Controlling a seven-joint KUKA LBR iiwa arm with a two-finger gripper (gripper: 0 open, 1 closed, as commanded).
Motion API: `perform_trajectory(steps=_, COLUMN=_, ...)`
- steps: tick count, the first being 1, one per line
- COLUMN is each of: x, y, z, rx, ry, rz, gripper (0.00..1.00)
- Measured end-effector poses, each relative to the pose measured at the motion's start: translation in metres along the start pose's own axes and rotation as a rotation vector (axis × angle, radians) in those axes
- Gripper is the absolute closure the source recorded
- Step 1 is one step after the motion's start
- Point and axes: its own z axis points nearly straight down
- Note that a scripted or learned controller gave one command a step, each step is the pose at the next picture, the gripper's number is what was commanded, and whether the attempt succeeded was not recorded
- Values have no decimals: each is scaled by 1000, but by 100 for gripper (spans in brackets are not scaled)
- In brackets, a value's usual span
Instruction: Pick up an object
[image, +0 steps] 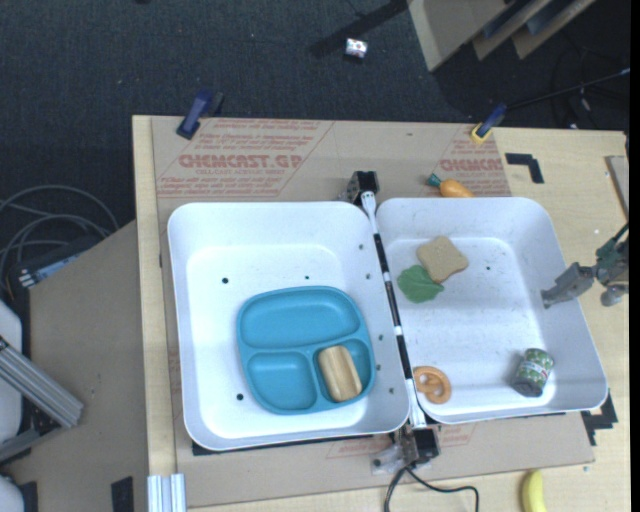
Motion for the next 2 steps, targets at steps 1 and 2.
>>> perform_trajectory(steps=1, x=-13, y=-7, z=160, rx=2, ry=4, rz=-1, gripper=0)
perform_trajectory(steps=2, x=-7, y=-7, z=45, rx=0, ry=0, rz=0, gripper=0)
